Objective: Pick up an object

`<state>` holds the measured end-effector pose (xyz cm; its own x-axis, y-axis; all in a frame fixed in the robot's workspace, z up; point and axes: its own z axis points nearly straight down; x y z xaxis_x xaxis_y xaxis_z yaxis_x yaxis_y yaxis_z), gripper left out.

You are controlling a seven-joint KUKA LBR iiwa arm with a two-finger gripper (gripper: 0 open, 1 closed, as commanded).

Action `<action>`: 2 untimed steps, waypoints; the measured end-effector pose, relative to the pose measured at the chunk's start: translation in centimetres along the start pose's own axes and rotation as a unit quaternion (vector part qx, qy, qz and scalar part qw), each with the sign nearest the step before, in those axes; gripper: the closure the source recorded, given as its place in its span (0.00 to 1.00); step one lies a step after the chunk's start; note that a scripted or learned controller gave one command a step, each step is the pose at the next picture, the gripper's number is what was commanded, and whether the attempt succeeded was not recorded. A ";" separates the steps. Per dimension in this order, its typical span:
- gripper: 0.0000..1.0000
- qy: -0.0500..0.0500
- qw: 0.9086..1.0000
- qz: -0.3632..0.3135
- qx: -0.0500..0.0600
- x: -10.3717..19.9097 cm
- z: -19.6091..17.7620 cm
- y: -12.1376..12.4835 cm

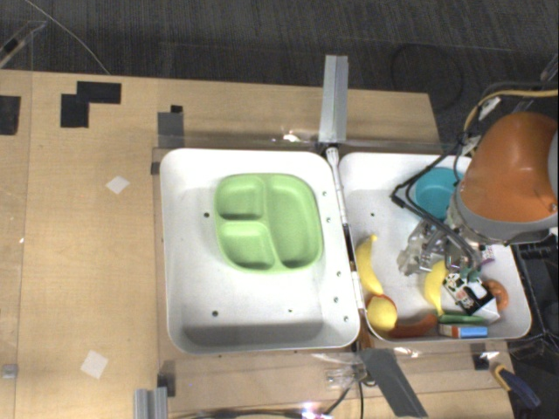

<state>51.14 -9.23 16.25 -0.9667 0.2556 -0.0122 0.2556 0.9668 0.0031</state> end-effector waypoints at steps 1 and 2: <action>1.00 0.003 0.997 0.073 0.001 -6.1 4.9 2.4; 1.00 -0.002 0.965 0.262 0.001 -10.4 -7.2 -1.7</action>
<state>60.67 -13.58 23.59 -0.7041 0.7100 -0.0126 0.7099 0.7042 0.0080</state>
